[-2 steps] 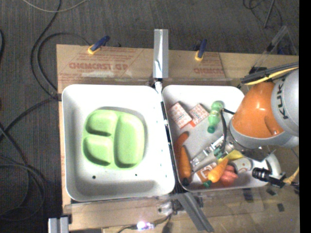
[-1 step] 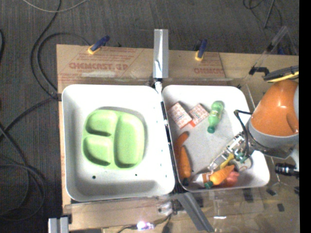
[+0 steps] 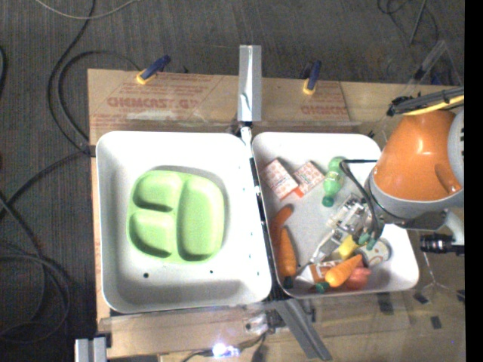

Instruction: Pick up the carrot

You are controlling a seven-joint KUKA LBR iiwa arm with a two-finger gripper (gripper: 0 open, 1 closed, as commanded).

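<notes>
An orange carrot (image 3: 287, 253) lies lengthwise against the left wall of the right bin (image 3: 392, 279), near the front. A second orange, cone-shaped carrot with a green end (image 3: 344, 270) lies at the front of the same bin. My gripper (image 3: 330, 247) hangs low over the bin's front middle, between the two, just above and left of the cone-shaped one. Nothing orange shows in the gripper. The grey and orange arm (image 3: 419, 168) covers the bin's right side.
A reddish-brown sausage (image 3: 281, 217), two red-and-white packets (image 3: 278, 178) (image 3: 308, 175), a green bottle (image 3: 332, 179) and a yellow piece (image 3: 348, 246) share the right bin. The left bin (image 3: 113, 277) holds a green divided plate (image 3: 179, 213).
</notes>
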